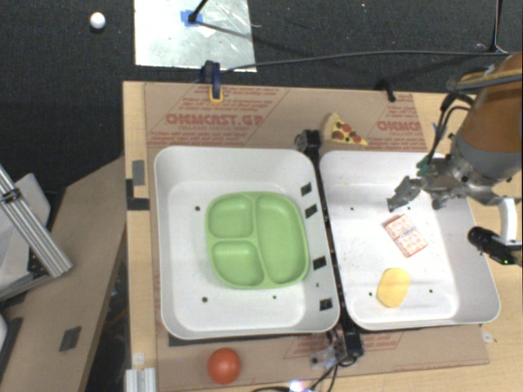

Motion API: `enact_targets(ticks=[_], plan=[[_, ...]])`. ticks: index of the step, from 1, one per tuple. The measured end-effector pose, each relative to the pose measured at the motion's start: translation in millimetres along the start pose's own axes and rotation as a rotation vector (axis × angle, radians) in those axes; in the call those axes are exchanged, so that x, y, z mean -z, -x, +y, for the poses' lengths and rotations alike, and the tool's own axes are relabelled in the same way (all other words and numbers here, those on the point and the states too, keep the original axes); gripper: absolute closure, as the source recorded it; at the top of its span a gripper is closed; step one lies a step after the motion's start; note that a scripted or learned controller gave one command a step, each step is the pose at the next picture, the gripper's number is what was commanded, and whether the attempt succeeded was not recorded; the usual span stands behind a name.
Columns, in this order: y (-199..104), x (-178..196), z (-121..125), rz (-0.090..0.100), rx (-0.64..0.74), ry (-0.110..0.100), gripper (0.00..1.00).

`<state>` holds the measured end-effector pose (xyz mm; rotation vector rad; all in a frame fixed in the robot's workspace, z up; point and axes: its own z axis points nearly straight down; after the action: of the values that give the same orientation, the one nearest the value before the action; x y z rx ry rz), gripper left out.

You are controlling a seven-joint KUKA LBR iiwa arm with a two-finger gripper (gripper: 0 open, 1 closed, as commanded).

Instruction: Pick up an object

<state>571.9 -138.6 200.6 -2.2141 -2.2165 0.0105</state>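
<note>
Jaws [406, 193] hang over the right bin [474, 300], above a small pink card [405, 236]; whether they are open or closed I cannot tell. A yellow piece [393, 287] lies near the card, toward the bin's front. The left bin [176, 219] holds a green tray [257, 239]. On the desk [270, 109] lie a pizza slice [345, 131] and a red ball [224, 365].
</note>
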Motion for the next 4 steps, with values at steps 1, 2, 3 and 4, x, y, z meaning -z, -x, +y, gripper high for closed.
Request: enact_targets(ticks=[1, 2, 3, 4], plan=[[0, 7, 3, -0.002, 0.002, 0.012, 0.00], [-2, -36, 8, -0.001, 0.002, 0.009, 0.00], [-1, -99, 7, -0.001, 0.001, 0.008, 0.00], [0, -110, 11, -0.006, 0.000, 0.021, 0.00]])
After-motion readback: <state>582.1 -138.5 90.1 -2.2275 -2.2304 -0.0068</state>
